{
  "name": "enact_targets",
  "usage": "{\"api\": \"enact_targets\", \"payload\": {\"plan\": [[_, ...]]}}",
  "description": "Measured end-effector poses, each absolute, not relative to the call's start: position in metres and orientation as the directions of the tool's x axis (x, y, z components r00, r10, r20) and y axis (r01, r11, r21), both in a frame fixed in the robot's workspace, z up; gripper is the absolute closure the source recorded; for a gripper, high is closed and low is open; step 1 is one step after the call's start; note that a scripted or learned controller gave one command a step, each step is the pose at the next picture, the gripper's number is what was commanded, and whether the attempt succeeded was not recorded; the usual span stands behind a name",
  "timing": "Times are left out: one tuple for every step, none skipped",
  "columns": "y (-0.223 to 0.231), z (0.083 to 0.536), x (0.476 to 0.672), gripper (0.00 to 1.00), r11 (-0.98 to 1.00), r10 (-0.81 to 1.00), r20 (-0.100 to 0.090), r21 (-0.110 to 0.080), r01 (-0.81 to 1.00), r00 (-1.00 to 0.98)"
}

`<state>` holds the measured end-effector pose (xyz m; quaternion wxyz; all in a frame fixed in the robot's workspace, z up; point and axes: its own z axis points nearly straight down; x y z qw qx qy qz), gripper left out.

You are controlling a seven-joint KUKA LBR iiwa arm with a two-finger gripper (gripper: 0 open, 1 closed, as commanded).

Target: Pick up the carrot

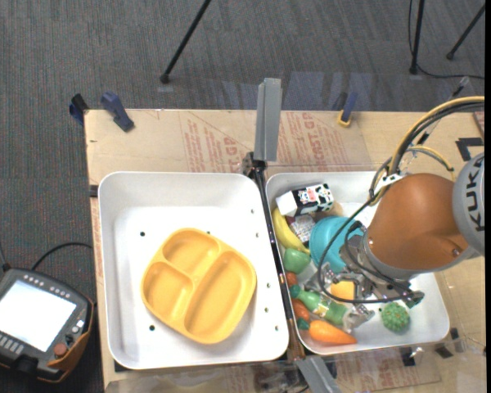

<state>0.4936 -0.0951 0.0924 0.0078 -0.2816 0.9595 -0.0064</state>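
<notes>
Overhead, then, line by line:

Arm: the grey arm with its orange band (413,223) reaches in from the right and hangs over the middle of the right bin (438,313), hiding much of what lies in it.

Gripper: the gripper (349,291) sits below the orange band, down among the toys near the bin's middle; whether its fingers are apart or together I cannot tell, as the wrist and cables cover them.

Carrot: the carrot (331,332) lies flat at the near edge of the right bin, left of centre, pointed end to the right, just near of the gripper and not between any fingers that I can see.

Neighbours: a green bottle (323,305) lies just far of the carrot; a spiky green ball (395,318) rests to its right.

Far side of right bin: a small milk carton (308,198) with cow spots, a banana (285,229) along the left wall, a teal bowl (331,240) partly under the arm, and a green pepper-like piece (295,259).

Left bin: the left bin (119,219) holds a yellow divided plate (199,284), well apart from the carrot.

Bench: cardboard-covered bench (188,142) under both bins.
</notes>
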Motion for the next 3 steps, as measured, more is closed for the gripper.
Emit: {"api": "enact_targets", "payload": {"plan": [[-0.085, 0.092, 0.493, 0.00, 0.887, -0.461, -0.012, -0.012, -0.461, -0.887], [-0.085, 0.087, 0.509, 0.00, 0.914, -0.406, -0.001, 0.001, -0.406, -0.914], [-0.088, 0.087, 0.513, 0.00, 0.976, -0.219, 0.000, 0.002, -0.219, -0.976]]}}
